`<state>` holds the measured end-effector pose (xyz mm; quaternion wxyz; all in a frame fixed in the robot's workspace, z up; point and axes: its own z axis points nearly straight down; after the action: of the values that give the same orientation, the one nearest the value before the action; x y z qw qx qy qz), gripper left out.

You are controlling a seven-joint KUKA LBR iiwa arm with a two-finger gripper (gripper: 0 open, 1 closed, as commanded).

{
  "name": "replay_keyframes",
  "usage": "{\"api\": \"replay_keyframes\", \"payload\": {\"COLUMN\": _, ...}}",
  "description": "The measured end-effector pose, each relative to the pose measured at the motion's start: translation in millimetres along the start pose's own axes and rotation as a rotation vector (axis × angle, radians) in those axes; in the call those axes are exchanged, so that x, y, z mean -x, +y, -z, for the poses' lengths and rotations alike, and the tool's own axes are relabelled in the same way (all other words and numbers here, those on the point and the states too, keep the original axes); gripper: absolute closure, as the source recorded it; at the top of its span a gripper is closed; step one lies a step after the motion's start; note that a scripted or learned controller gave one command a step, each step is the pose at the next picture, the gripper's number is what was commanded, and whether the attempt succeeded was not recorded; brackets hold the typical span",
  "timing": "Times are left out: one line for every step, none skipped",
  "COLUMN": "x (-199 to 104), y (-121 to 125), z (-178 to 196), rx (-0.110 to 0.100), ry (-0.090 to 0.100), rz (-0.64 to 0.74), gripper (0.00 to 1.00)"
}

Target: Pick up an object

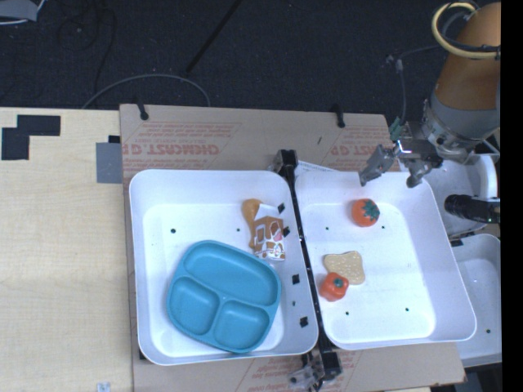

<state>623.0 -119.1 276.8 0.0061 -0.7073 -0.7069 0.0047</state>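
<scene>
My gripper (395, 170) hangs over the back edge of the right bin (445, 296), fingers spread wide with nothing between them. Below and to its left a small orange tomato-like toy (365, 211) lies in the right bin. Further forward lie a beige bread-slice toy (346, 266) and a second orange-red toy (333, 286) touching it. In the left bin (145, 219) a blue divided plate (222, 296) rests near the front, with a brown-and-white giraffe toy (265, 230) behind it by the divider.
The two bins share a black divider strip (301, 251) and sit on a cardboard sheet (245, 141). A light wooden bench top (57, 251) lies to the left. Cables trail on the dark floor behind.
</scene>
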Motion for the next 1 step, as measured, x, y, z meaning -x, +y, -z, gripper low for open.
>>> {"api": "replay_keyframes", "payload": {"x": 0.1, "y": 1.6, "z": 7.4, "rx": 0.012, "ry": -0.002, "rz": 0.001, "gripper": 0.0}}
